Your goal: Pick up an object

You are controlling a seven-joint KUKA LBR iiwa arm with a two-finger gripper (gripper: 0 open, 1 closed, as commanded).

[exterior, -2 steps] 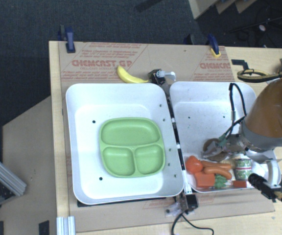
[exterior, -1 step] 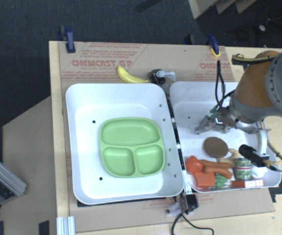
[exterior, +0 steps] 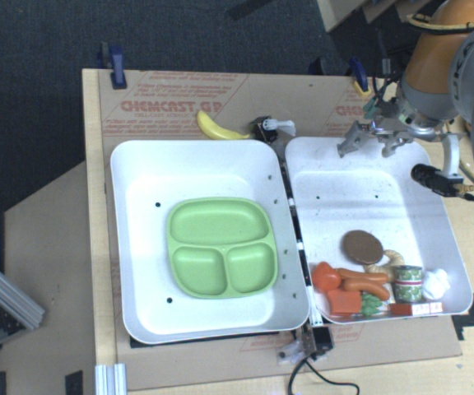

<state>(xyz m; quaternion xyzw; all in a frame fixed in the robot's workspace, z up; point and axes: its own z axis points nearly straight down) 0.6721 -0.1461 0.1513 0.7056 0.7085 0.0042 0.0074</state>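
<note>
Dark blue carpet is surrounding a bench topped with brown cardboard bearing red lettering, and two shallow white bins are sitting on it side by side. Objects for picking are lying clustered in the near corner of the right bin: a round brown disc is resting just behind a sausage-like orange piece, a red tomato-like piece is sitting at the cluster's left end, and a small can with a green label is standing toward the right, with a white crumpled item just beside it. Something small and green is peeking out below the sausage, too small to name with confidence. All of these are lying on the bin floor, well apart from the gripper.

Over the far edge of that same bin the gripper is hanging, its two grey fingers pointing down and spread apart, with nothing between them. Above it the arm's orange band is showing at the upper right.

In the left bin a green divided plate is lying flat near the middle. Beyond the bins, on the cardboard, a yellow banana is lying just behind the left bin's far rim, and a small black and white item is sitting near the gap between the bins. Two blue clamps are gripping the bench's far edge.
</note>
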